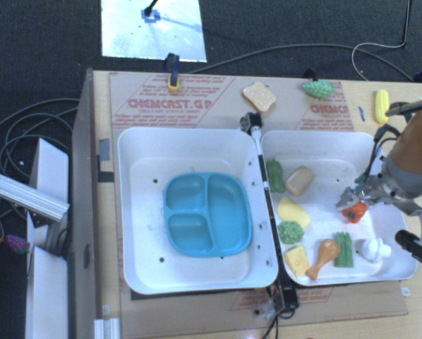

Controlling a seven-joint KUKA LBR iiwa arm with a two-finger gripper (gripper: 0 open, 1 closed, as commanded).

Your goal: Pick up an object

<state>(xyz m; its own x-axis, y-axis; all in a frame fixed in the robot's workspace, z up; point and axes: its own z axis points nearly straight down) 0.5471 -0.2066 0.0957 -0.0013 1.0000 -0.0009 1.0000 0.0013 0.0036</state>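
The orange toy [353, 212] lay in the right bin [322, 144], toward its right side, right under my gripper [352, 200]. I saw the fingers straddling it, though I couldn't tell if they'd closed.

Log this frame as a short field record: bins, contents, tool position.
left bin: blue divided plate
right bin: toy foods, including chicken drumstick, cheese wedge, broccoli, green beans
tool: low over the right bin's right side, at a small red-orange item
grasp: not confirmed
on bench behind bins: toast slice
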